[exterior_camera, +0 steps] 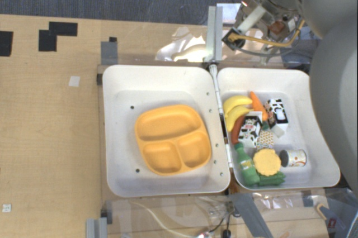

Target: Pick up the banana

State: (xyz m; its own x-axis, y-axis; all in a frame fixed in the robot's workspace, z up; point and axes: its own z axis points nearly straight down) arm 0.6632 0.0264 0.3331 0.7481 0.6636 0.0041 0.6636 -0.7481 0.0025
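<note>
Banana (236,108) lies by the right bin's (316,119) left wall, crowded by a carrot (255,101) and a cow-print carton (250,129), so it's a tight reach. Jaws hang beyond the far rim, well apart; open or closed, can't tell.

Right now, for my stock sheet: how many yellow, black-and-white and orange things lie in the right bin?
Yellow: 2, banana, round disc
Black-and-white: 2, left carton, right carton
Orange: 1, carrot
Total: 5
</note>
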